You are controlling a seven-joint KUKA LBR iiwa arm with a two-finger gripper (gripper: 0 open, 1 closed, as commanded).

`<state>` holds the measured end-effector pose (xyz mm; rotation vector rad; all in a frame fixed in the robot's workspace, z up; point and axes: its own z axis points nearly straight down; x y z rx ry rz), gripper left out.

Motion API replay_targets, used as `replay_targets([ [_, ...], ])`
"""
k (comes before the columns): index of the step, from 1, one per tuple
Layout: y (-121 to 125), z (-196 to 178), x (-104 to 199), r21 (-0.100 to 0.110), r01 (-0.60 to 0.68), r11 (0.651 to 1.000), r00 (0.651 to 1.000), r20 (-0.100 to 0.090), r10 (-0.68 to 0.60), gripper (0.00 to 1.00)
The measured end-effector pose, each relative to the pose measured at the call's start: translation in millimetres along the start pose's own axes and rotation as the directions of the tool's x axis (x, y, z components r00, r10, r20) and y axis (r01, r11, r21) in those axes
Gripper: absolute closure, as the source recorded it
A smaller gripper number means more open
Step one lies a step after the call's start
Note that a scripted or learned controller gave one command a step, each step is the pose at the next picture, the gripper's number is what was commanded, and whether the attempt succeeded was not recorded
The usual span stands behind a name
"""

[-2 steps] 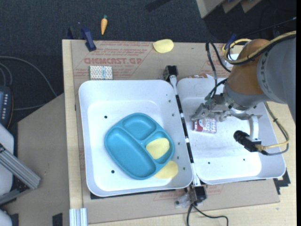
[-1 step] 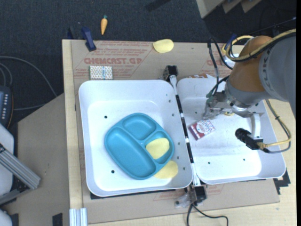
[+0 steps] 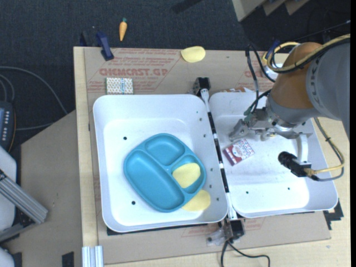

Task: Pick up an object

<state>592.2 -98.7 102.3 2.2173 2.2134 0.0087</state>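
In the right bin (image 3: pixel 289 196), near its left wall, lies a small red and white packet (image 3: pixel 239 151). My gripper (image 3: pixel 251 128) hangs just above and behind it, at the end of the grey arm with the orange band (image 3: pixel 292 77); nothing shows between it and the packet. In the left bin (image 3: pixel 111 127) rests a blue divided plate (image 3: pixel 156 174) with a yellow piece (image 3: pixel 187 174) in its right compartment. A second yellow piece (image 3: pixel 197 201) lies against the plate's lower right rim.
A black cable end (image 3: pixel 290 162) sticks out of the arm over the right bin. Behind the bins, on the cardboard, lie a yellow lump (image 3: pixel 193 54), a patterned sachet (image 3: pixel 119 85) and a blue clip (image 3: pixel 103 46). A small carrot (image 3: pixel 123 29) lies on the floor.
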Motion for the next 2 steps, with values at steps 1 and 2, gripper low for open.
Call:
replay_targets([
  [1, -19.5, 18.1, 4.0, 0.013, 0.001, 1.0, 1.0, -0.003, -0.001, 0.0],
  [2, -18.7, 7.9, 4.1, 0.011, 0.001, 1.0, 1.0, -0.003, 0.0, 1.0],
])
